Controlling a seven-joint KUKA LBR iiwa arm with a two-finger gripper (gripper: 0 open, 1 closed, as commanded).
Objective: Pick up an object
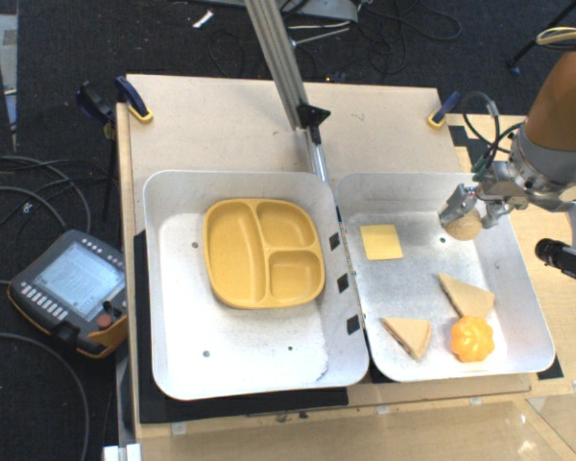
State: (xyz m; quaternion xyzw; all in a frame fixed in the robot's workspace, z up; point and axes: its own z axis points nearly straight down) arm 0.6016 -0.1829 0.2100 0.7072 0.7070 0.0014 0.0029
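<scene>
Reaching in: the tool [464,211] hangs over the upper right part of the right bin [518,257], with something tan and rounded at its tip; whether that is a held object or part of the tool itself, I cannot tell, nor whether it is released or clenched
Candidates: a yellow square slice [381,242] lies flat to the left of the tool; a tan wedge [467,297] and a second tan wedge [409,335] lie lower in the same bin; an orange pumpkin-like toy [472,339] sits just beside the first wedge
Left bin: the left bin [173,257] carries a yellow divided plate [264,253], well apart from the tool
Risk, flat slice: it lies so low on the bin floor that the tool would likely scrape past or skid over it
Risk, wedges: sloped faces could squirt sideways out of a pinch
Risk, crowding: the toy and the near wedge sit close, so a descent there may knock one aside
Risk, wall: the tool is near the bin's upper right rim, and a drop there may strike it
Tabletop: the tabletop [230,123] behind the bins is bare
</scene>
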